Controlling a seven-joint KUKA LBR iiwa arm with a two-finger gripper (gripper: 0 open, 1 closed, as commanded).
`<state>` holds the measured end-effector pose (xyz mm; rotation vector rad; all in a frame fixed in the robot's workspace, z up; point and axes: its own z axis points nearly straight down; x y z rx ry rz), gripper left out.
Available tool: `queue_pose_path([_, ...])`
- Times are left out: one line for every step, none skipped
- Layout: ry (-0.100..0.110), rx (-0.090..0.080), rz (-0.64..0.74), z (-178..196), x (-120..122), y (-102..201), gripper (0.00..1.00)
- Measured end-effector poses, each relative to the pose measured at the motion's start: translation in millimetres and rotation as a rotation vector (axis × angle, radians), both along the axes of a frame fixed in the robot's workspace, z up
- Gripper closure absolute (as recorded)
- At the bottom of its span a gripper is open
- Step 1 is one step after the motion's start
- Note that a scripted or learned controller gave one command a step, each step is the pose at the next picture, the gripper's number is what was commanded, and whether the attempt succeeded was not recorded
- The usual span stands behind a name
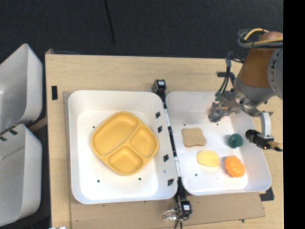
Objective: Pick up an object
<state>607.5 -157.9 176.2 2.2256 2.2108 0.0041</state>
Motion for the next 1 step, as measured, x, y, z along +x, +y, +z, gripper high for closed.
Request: queue_pose_path([-0.002, 0.0, 0.009, 64.3, 1.0, 0.5, 1.0])
